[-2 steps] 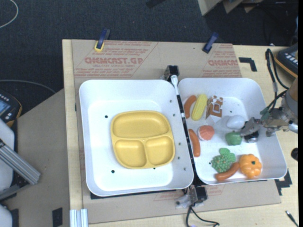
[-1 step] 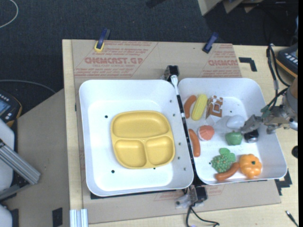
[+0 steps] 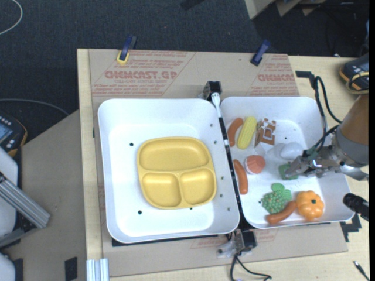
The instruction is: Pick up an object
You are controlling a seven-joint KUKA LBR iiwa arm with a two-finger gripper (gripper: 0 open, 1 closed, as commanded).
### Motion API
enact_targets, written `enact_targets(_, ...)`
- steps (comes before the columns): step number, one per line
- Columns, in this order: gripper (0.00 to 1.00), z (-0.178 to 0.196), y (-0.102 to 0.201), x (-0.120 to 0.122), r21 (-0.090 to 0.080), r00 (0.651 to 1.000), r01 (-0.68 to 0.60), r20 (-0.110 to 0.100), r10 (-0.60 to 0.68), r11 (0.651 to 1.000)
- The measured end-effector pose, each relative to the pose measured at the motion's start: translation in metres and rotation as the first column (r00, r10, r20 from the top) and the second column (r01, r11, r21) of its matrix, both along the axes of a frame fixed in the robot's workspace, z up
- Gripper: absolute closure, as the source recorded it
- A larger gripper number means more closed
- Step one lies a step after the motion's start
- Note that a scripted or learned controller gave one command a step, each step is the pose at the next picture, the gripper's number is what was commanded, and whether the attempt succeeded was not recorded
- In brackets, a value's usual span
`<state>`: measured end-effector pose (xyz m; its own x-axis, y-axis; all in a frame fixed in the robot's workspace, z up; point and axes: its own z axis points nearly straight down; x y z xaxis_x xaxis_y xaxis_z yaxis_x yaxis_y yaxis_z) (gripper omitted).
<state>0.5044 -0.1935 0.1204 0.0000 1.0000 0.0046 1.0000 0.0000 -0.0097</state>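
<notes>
Green toy piece [image 3: 287, 170] sits at the metal two-finger gripper [image 3: 299, 167]; its axis and the grip are unclear. Two orange sausages [image 3: 241, 177] lie in the right white bin [image 3: 304, 111].

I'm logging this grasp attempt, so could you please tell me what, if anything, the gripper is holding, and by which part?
It cannot be told. The gripper is low in the right bin, at a small green object, but any hold is unclear.

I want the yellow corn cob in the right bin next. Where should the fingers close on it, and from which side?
Grip the yellow corn cob across its middle, coming straight down from above. It lies flat, long axis running near to far, so close across its narrow width. The orange sausage lies close on its left and the brown and white toy on its right, so finger room looks tight.
</notes>
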Motion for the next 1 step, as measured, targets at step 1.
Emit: enact_targets(1, 0.00, -0.0392, 0.0005, -0.0005, -0.002, 1.000, 0.001, 0.004, -0.001, 1.000)
